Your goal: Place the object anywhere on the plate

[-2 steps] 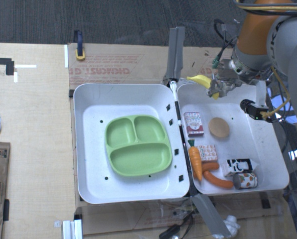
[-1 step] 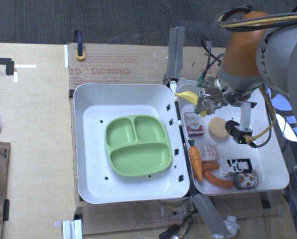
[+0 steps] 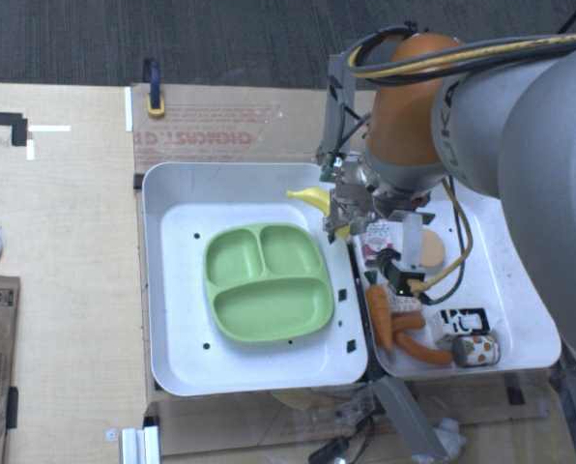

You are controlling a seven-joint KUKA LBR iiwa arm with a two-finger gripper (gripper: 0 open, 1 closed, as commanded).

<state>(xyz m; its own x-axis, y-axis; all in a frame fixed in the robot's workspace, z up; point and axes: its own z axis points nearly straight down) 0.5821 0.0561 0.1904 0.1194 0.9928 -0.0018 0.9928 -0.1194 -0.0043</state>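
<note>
Camera view: pincer (image 3: pixel 344 222) low at the bins' divider, banana (image 3: pixel 309 199) just beside; grip state cannot tell. Green plate (image 3: pixel 269 280) bare; placing not yet done.

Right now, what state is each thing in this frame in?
green plate: flat in the left bin, nothing on it
banana: by the gripper, off the plate; grip unclear
gripper: low over the bins' shared edge
carrots: lying in the right bin
can: on its side, right bin
</note>
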